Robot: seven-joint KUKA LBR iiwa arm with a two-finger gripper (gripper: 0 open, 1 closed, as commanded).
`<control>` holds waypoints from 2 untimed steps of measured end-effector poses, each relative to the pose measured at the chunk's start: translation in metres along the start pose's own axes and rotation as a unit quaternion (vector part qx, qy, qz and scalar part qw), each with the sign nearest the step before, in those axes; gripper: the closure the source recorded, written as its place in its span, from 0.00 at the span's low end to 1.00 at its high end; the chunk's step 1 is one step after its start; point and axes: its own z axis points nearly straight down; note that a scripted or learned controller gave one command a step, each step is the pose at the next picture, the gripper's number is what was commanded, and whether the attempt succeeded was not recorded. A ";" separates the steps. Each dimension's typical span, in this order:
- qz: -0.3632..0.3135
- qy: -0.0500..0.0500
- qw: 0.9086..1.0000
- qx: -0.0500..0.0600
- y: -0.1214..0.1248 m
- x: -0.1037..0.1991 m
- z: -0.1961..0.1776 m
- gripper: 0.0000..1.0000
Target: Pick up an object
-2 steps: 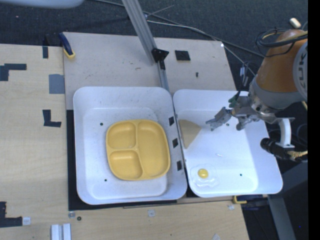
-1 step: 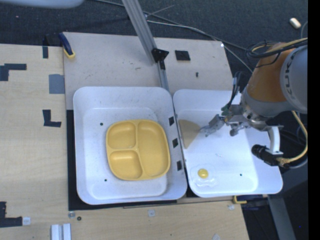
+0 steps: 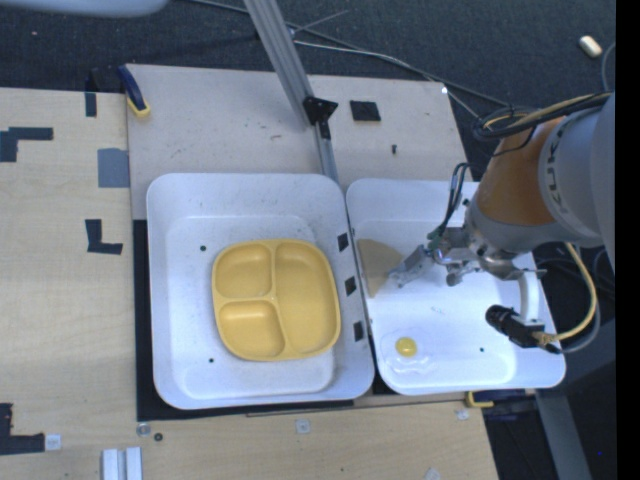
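Two shallow white bins sit side by side on the surface (image 3: 240, 128), sharing a middle edge that runs from 12 to 6 o'clock. The left bin (image 3: 170, 268) carries one yellow divided plate (image 3: 275, 300), three compartments in all, lying flat near its centre with bare white floor all round it, widest toward 9 o'clock and 12 o'clock. The right bin (image 3: 400, 203) has one small yellow round object (image 3: 405, 347) lying at about 7 o'clock on its floor, near the front wall and well apart from everything else, with open floor toward 3 o'clock. One tan, wedge-shaped patch (image 3: 376, 264) lies against the dividing edge at about 9 o'clock in the right bin; what it is cannot be told. The arm (image 3: 540, 183) comes in from 3 o'clock, covering much of the right bin's far side. The gripper (image 3: 412, 268) is lowered at a slant, its tip beside the tan patch and apart from the small yellow object; whether it is spread or closed cannot be told, and nothing can be seen in its grasp. One metal post (image 3: 285, 58) rises from the bins' shared edge toward 12 o'clock. Partial letters show on the arm's grey casing, too cropped to read.
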 end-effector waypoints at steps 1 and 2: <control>-0.001 0.000 1.000 -0.001 0.001 0.001 -0.012 1.00; 0.000 0.000 1.000 -0.004 0.005 0.002 -0.055 1.00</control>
